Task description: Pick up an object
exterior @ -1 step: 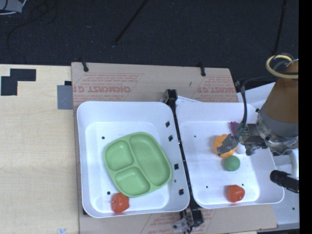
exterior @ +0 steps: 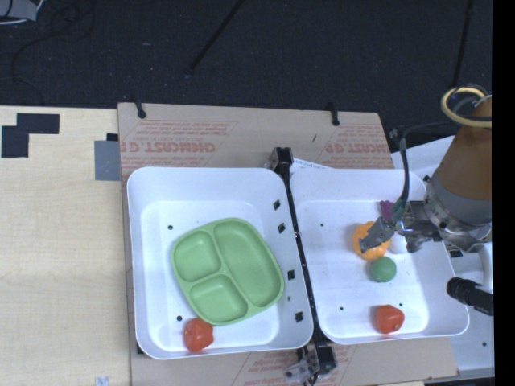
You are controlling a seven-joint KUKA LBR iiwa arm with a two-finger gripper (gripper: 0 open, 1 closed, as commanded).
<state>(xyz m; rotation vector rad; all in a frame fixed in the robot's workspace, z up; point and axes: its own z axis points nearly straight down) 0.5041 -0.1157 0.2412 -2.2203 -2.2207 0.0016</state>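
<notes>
In the right bin [exterior: 338, 191] lies an orange object [exterior: 364, 240], and my gripper [exterior: 385, 230] is low over its right side, touching or overlapping it. A green ball [exterior: 382, 269] rests just below the gripper. A red object [exterior: 389, 318] sits near that bin's front edge. A small purple piece [exterior: 387, 209] shows just above the gripper. The arm reaches in from the right.
The left bin [exterior: 153, 215] holds a green divided plate [exterior: 228, 270] and a red object [exterior: 198, 334] at its front left corner. A black divider [exterior: 294, 248] runs between the bins. Cardboard [exterior: 241, 139] lies under both.
</notes>
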